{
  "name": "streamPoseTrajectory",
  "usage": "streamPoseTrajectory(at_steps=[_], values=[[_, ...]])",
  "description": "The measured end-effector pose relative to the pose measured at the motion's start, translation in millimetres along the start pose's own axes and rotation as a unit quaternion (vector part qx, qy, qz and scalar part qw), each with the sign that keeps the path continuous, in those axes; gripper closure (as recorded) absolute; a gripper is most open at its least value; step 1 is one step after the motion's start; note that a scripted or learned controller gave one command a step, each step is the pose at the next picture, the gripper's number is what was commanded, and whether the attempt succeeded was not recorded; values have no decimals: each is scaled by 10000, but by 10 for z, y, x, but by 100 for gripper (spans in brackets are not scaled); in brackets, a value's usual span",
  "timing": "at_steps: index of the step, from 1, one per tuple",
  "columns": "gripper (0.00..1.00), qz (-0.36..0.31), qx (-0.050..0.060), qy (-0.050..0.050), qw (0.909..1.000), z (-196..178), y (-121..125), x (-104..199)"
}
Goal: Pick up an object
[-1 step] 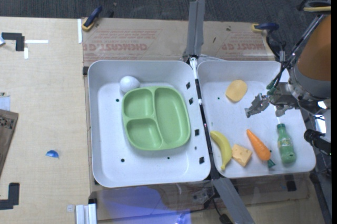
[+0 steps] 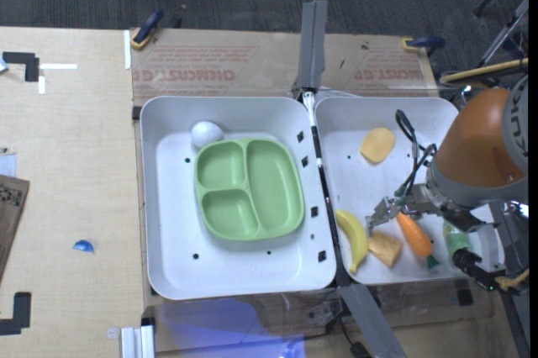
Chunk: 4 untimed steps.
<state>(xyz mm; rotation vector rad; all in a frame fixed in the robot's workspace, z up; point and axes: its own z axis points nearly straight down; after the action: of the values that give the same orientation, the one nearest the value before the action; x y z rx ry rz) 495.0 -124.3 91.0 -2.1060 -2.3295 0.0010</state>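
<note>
Approach step: gripper (image 2: 388,212), jaw state indeterminate, beside carrot (image 2: 414,234) at right bin's (image 2: 353,117) front edge; next, centre and close.

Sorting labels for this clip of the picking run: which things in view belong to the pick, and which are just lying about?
For the pick:
- gripper, low in the right bin
- carrot
- banana
- tan chunk
- yellow piece

Lying about:
- green divided plate and white ball in the left bin
- blue clamp
- small blue bit
</note>
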Motion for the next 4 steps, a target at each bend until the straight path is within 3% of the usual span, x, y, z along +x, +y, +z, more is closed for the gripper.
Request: streamPoseTrajectory(at_steps=[1,2,3,4], values=[[100,20,4,1,10000,-82,1,-8],[100,442,6,-7,9990,-1297,267,483],[100,1172,11,-13,9931,-1353,747,644],[100,1469,17,-7,9891,-1438,170,632]])
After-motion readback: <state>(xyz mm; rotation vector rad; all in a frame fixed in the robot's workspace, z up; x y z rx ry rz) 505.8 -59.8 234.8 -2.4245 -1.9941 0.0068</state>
